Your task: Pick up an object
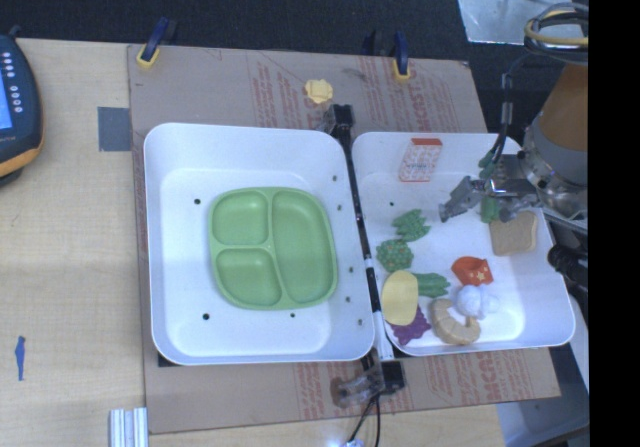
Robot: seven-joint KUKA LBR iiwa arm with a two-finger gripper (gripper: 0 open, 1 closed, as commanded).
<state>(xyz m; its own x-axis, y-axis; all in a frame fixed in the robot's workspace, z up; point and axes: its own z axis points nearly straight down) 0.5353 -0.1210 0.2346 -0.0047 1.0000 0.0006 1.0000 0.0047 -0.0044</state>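
Lying in the right bin (560, 330), the toy foods are offering several candidates, and the tan bread-like slice (515, 233) is sitting nearest the claw (462, 203), just beside it on the side toward the arm and a little toward the camera. The slice is resting flat with its long axis running roughly from the bin's far side toward its near side. Farther off, toward the near edge, a red piece (472, 269) is lying beside a white round item (474, 301), with a tan curved piece (452, 327) touching that one from below. Toward the divider between the bins, a yellow piece (400, 296) is overlapping a purple one (408, 329), and two green leafy pieces (409, 225) are sitting between them and the claw. A red-and-white card (421, 159) is lying flat near the far wall, well apart from the cluster.

The claw is hovering over bare bin floor with its dark fingers spreading apart, open and gripping nothing. I judge the pick as not yet begun: nothing is sitting between the fingers. Reaching the slice would mean drawing back toward the arm's own side; reaching the leafy pieces would mean pushing onward toward the divider.

The left bin (160, 235) is carrying a green divided plate (272, 247), and both bins are resting on the counter (70, 265).
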